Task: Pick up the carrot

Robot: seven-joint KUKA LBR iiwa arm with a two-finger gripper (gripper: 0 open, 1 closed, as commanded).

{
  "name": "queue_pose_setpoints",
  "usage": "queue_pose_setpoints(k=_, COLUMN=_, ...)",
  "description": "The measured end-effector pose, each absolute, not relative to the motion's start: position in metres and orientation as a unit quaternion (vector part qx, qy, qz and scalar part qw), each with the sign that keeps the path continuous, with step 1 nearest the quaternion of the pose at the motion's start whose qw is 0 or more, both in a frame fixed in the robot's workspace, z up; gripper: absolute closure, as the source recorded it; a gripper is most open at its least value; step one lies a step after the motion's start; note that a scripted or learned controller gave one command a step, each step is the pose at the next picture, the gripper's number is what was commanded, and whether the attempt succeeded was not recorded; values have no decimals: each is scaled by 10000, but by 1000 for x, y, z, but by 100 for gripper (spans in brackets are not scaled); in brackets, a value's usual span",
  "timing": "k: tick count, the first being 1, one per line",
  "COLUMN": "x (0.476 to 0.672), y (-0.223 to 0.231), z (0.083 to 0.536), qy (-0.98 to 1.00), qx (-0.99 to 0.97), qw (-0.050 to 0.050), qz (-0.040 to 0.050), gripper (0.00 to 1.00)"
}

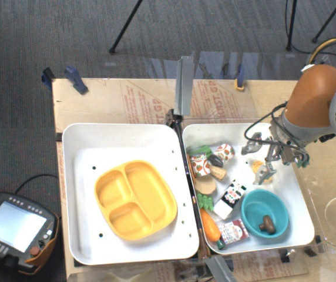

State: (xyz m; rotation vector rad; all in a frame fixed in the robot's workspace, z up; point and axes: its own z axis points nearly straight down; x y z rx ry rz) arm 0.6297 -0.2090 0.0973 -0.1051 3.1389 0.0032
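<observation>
The carrot (210,225), orange with a green top, lies at the near left edge of the right bin (305,213), beside the bin wall. My gripper (266,170) hangs over the right part of that bin, well to the right of and beyond the carrot. Its fingers (264,174) point down with nothing between them; they look open.
The left bin (80,151) holds a yellow divided plate (135,199). In the right bin lie a teal bowl (264,214) with a small brown item, a black-and-white carton (229,200), a strawberry-print packet (234,232), a tan round piece (205,186) and several other toy foods.
</observation>
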Motion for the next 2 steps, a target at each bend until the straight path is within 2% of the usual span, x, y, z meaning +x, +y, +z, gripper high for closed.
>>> queue_pose_setpoints(k=1, x=646, y=-185, z=89, qy=9976, qx=699, qw=23, qz=8, gripper=0)
queue_pose_setpoints(k=2, x=632, y=-211, z=108, qy=9848, qx=1739, qw=25, qz=3, gripper=0)
